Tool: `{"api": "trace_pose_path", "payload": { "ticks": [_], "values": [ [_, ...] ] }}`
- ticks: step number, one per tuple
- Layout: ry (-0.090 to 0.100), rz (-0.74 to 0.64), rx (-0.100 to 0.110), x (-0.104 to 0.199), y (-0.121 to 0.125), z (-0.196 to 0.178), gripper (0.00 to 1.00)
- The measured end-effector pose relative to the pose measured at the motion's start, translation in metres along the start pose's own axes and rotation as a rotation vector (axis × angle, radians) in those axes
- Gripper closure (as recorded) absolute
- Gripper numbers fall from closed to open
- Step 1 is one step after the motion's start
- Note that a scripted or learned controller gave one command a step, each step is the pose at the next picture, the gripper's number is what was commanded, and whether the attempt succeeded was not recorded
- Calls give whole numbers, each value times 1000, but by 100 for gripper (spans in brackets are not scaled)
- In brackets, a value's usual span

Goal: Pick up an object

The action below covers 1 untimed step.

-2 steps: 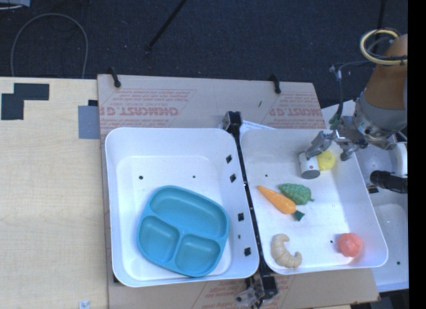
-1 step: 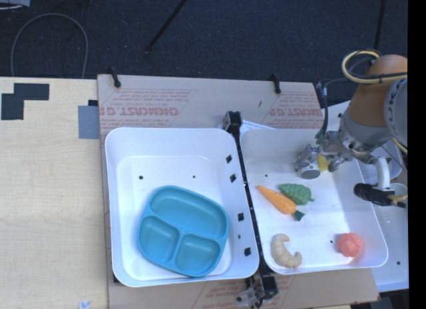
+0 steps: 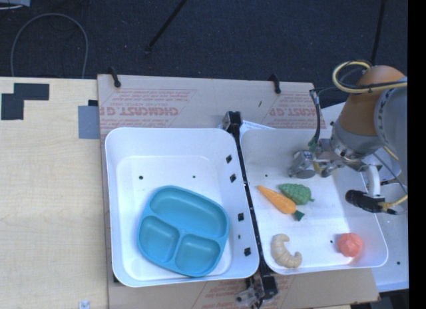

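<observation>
Reaching in over the right bin (image 3: 373, 251) with the gripper (image 3: 301, 166) low near its upper part; whether fingers apart or together, cannot tell, too small and dark to read. Nothing visibly held. Just below the gripper and touching nothing of it, a green leafy toy (image 3: 295, 192), the nearest candidate. Slightly below and to the left of the gripper, a toy carrot (image 3: 277, 200), long axis slanting from upper left to lower right, leaf end beside the green piece. Farther below, a pale curved croissant-like piece (image 3: 285, 250); below and well to the right, a red round toy (image 3: 349, 244). Far to the left, in the left bin (image 3: 120, 148), a blue divided plate (image 3: 182, 229). Likely next: short descent toward the green toy, or wrist turned across the carrot's slant.
</observation>
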State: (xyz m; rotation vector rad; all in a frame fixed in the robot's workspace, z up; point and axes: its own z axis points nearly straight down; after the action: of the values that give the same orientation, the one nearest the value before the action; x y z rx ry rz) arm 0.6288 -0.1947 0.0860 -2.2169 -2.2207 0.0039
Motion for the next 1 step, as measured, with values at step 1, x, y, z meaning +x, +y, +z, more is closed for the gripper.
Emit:
{"api": "trace_pose_path", "payload": {
  "ticks": [1],
  "values": [
    [0,0,-2,0,1,-12,100]
  ]
}}
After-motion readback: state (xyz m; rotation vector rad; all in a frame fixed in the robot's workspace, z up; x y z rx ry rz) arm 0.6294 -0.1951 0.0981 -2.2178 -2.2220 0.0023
